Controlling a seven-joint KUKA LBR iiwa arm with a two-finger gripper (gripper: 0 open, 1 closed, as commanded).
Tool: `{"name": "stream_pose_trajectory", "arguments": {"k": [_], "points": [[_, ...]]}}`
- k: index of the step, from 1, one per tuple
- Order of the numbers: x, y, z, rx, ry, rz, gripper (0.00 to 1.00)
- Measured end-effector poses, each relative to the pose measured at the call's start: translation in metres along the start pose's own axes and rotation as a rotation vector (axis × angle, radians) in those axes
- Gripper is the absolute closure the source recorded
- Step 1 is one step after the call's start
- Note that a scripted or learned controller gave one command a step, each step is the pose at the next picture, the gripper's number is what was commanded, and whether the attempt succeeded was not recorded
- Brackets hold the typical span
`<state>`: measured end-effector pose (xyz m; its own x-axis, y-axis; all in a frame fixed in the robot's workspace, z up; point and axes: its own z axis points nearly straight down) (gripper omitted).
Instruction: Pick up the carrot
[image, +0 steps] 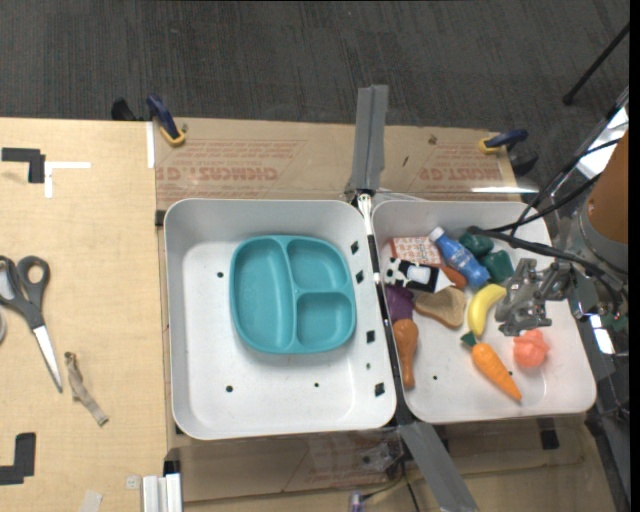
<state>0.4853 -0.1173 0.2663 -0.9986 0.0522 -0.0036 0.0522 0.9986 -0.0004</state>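
I have the small orange plastic carrot with a green stub at its top (494, 370) lying in the lower right of the frame, on the floor of the right-hand white bin (440, 400). It lies slantwise, green end up-left and tip down-right, with bare floor along its lower-left side, which I judge leaves room for a finger there. The metal two-finger gripper (520, 318) hangs just above it in the frame, over the bin's right part, reaching in from the right; I cannot tell how its end stands, and nothing shows pinched in it. A round coral-pink toy fruit (531, 349) sits just beside the carrot's upper-right side, close enough that I would expect it to crowd a grasp. A yellow plastic banana (483, 306) lies near the green end, with a tan bread-slice toy (445, 305) left of it. A blue bottle (460, 255) rests toward the upper part of that bin. The left-hand white bin (200, 400) holds a teal three-compartment plate (293, 294), well apart, presumably as a drop-off. Scissors (30, 300) lie on the wooden bench (80, 230) at far left.
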Motion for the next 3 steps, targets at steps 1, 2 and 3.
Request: {"name": "stream_pose_trajectory", "arguments": {"k": [1, 2, 3], "points": [[0.000, 0.000, 0.000, 0.000, 0.000, -0.001, 0.00], [-0.003, -0.024, 0.175, 0.000, 0.002, 0.116, 0.00], [-0.004, -0.023, 0.165, 0.000, 0.000, 0.112, 1.00]]}}
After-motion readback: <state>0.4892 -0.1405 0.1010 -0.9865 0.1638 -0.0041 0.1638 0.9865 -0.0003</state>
